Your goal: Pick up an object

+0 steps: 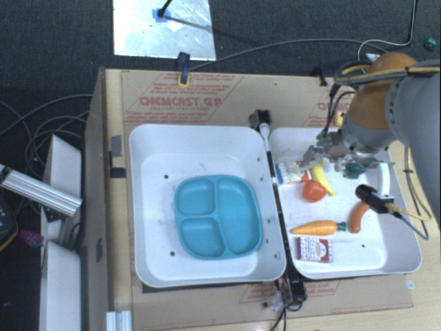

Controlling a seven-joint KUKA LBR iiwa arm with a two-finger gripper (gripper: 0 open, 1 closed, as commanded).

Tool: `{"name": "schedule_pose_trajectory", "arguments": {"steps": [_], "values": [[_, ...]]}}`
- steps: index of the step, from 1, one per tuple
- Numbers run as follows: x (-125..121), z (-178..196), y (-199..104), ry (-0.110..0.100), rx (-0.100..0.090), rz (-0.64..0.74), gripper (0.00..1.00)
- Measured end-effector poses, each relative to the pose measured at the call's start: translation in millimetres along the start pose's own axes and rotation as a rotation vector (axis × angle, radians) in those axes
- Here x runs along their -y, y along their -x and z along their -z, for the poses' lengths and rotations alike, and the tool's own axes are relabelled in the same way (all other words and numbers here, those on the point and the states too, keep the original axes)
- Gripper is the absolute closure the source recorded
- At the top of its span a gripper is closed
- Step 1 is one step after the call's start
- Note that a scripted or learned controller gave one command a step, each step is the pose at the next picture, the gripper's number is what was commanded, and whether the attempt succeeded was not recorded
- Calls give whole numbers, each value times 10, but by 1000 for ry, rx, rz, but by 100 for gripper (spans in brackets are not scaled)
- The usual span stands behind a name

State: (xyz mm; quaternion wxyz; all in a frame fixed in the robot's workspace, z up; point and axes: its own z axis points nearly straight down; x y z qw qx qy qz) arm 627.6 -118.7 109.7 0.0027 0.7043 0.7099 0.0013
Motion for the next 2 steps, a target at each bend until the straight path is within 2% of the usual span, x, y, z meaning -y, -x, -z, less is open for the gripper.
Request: {"name": "schedule_pose_trajectory", "arguments": {"steps": [1, 2], "values": [[471, -255, -285, -6, -2, -6, 0], [458, -143, -282, -2, -2, -4, 100]]}}
